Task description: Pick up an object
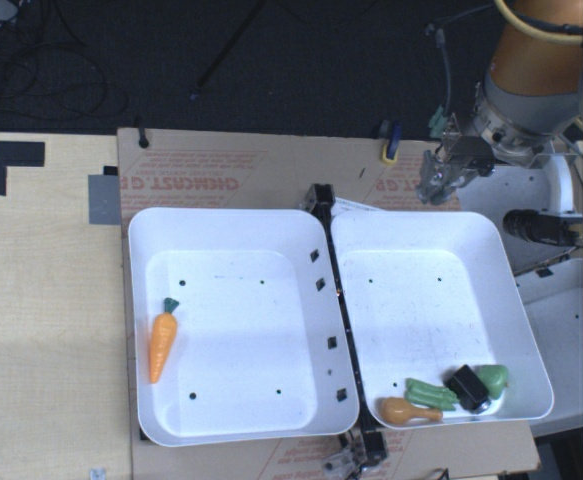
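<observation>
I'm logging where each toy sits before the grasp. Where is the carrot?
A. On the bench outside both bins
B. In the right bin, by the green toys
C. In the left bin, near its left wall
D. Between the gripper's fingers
C: the carrot lies alone in the left bin, close to its left wall, far from the gripper beyond the right bin's far edge.

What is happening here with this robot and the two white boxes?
A grey arm with an orange band reaches in from the right; its gripper hangs above the far edge of the right bin, with nothing between its fingers. A toy carrot lies in the left bin. A few small toys sit in the right bin's near corner.
</observation>
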